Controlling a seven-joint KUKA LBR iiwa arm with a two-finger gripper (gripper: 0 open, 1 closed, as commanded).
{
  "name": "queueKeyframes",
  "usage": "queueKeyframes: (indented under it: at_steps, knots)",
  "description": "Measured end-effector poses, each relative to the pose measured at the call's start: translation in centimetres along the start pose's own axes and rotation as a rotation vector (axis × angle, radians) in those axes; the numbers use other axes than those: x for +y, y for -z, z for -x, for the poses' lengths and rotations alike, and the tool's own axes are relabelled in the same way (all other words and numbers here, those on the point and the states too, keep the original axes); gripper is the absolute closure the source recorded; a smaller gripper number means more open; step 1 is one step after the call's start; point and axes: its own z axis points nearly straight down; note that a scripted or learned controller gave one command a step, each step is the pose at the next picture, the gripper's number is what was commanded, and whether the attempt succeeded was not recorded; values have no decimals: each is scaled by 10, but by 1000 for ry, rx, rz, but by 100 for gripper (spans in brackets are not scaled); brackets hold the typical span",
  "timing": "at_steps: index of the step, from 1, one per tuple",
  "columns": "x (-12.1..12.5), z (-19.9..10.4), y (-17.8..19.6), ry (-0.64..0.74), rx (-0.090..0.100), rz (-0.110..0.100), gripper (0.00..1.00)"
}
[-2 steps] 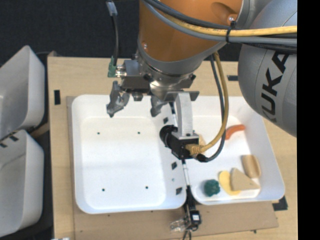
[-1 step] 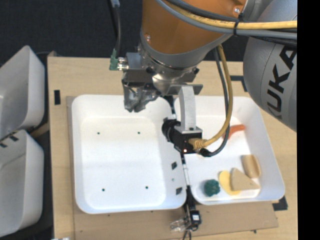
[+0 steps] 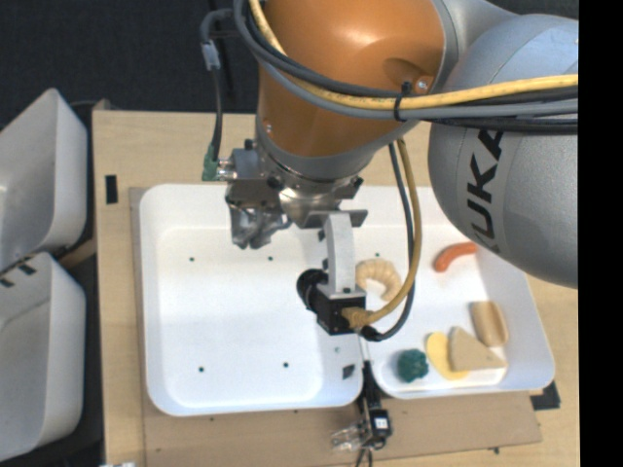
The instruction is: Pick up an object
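Arm [image 3: 389, 86]: reaches in from the right of the view. Its orange band sits over the far edge of the bins, and the wrist points down.

Gripper [image 3: 255, 224]: hangs over the far part of the left bin [image 3: 224, 309], near its back wall. The wrist housing hides the jaws, so it cannot be told whether they are open or closed. Nothing is seen between them.

Right bin [image 3: 440, 298]: holds five small objects, all well apart from the gripper.
- A pale curved pastry [image 3: 381, 274] lies near the divide between the bins, its arc opening toward the near side.
- An orange-red piece [image 3: 455, 255] lies near the far wall, its long axis roughly left to right and rising slightly to the right.
- A tan bun [image 3: 489, 321] lies by the right wall, its long axis running far to near.
- A yellow wedge [image 3: 458, 353] lies just beside the near end of the bun, apparently touching it, with its point toward the far side.
- A teal lump [image 3: 412, 363] sits at the near edge, just left of the wedge.

Both bins rest side by side on the tan bench [image 3: 117, 154].
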Motion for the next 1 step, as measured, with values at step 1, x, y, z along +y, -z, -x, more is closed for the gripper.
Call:
queueKeyframes:
  at_steps: [1]
  knots:
    - [-2,0,-214,2,-5,-12,100]
